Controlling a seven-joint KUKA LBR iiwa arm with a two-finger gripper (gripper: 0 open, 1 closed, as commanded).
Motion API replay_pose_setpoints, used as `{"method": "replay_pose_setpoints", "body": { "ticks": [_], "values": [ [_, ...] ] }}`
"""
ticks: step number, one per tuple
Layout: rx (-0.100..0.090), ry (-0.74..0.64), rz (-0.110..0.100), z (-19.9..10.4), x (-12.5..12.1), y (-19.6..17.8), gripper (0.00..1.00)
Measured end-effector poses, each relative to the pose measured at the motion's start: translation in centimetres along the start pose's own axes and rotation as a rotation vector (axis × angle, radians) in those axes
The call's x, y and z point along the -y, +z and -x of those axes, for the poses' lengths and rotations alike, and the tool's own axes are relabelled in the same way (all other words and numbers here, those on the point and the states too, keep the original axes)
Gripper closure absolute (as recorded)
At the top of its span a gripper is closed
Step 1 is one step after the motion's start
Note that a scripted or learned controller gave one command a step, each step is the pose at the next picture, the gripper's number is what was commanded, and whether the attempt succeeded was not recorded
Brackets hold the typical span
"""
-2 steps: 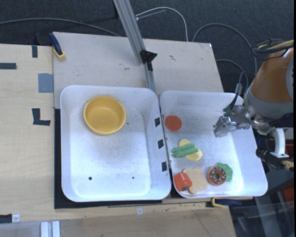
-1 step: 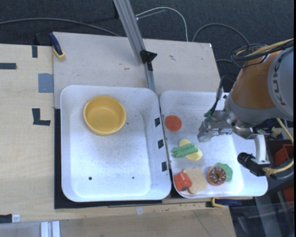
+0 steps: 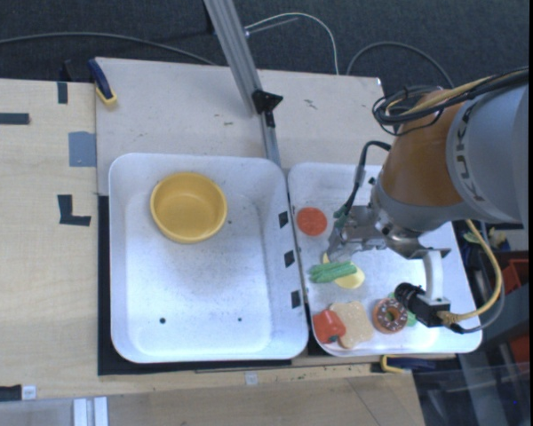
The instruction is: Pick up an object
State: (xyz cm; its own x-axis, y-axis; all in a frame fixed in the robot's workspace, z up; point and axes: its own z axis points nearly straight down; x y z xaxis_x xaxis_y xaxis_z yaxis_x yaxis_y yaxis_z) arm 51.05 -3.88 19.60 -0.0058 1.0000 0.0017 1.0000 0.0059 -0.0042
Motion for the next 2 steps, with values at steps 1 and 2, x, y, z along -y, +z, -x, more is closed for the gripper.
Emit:
{"method": "replay_pose_setpoints", "body": {
  "ticks": [1, 2],
  "values": [
    [-0.001, -0.002, 0.001, -5.6, 1.0, -1.3, 1.0],
    [0.0, -0.002, 0.002, -10.5, 0.2, -2.2, 1.0]
  ]
}}
